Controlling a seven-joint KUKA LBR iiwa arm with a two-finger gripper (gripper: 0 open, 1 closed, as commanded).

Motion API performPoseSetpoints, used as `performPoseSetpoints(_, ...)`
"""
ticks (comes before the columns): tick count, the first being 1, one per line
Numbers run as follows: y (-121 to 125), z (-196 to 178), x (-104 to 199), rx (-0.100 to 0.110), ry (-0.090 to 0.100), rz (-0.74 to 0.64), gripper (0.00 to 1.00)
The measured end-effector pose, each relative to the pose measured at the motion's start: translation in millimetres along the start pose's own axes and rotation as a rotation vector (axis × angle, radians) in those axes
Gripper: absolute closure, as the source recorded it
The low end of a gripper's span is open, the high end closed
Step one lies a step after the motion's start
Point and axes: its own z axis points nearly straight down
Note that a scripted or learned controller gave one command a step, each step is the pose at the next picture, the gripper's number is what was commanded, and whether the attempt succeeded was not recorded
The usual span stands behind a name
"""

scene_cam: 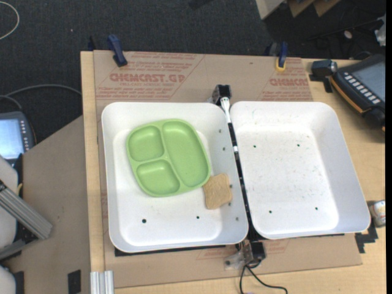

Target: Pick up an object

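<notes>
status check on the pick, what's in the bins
Green divided plate flat in left bin. Tan sponge piece touching its lower right edge, near the divider. Neither lifted yet.

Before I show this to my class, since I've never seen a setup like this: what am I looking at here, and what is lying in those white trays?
This is one picture from a fixed camera above a workbench, looking down at a slant. Two shallow white bins sit side by side on a brown board. The left bin holds a green divided plate with three compartments, and a small tan piece, perhaps a sponge or cracker, touching the plate's lower right edge. The right bin shows just small dark specks. A robot arm normally reaches in from the right to pick things up. Nothing is being held.
</notes>
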Motion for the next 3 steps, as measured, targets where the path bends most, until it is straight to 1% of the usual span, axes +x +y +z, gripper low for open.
performPoseSetpoints(1,-67,70,13,0.030,0.007,0.006,1.00)
performPoseSetpoints(2,-109,177,25,0.036,0.008,0.006,1.00)
performPoseSetpoints(3,-72,71,39,0.008,0.002,0.001,1.00)
